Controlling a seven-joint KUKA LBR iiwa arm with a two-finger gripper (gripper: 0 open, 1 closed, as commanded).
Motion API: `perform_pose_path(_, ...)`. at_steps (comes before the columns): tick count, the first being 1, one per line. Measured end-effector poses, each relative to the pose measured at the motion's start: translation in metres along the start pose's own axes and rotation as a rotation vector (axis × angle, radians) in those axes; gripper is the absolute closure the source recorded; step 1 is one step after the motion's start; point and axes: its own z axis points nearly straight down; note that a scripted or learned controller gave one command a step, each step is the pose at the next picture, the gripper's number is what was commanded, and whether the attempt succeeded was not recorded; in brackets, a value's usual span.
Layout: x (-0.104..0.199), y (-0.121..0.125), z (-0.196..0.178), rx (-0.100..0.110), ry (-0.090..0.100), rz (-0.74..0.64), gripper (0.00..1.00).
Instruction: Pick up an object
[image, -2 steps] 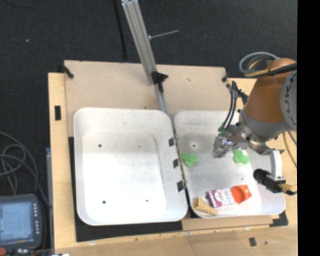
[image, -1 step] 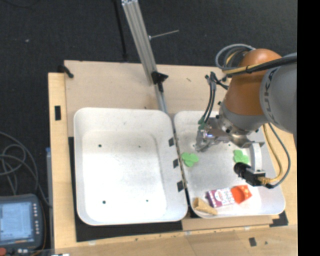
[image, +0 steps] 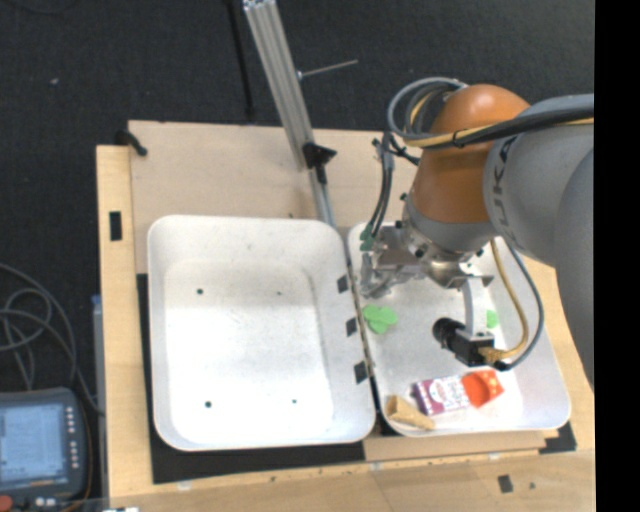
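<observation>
My pincer (image: 376, 278) hangs in the right bin (image: 545, 395), just above a green piece (image: 380, 319) by the divider. A purple carton (image: 441, 395), orange piece (image: 483, 386) and tan block (image: 407, 410) lie near the front rim.

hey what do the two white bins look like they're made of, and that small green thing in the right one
Left bin and right bin: likely moulded plastic, matte white; rounded corners and soft rims suggest this. Green thing: flat, evenly bright, possibly plastic or foam, too small to be sure.
</observation>
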Motion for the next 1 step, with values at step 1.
perform_pose_path(1,0.0497,0.0028,0.0105,0.004,-0.001,0.001,1.0)
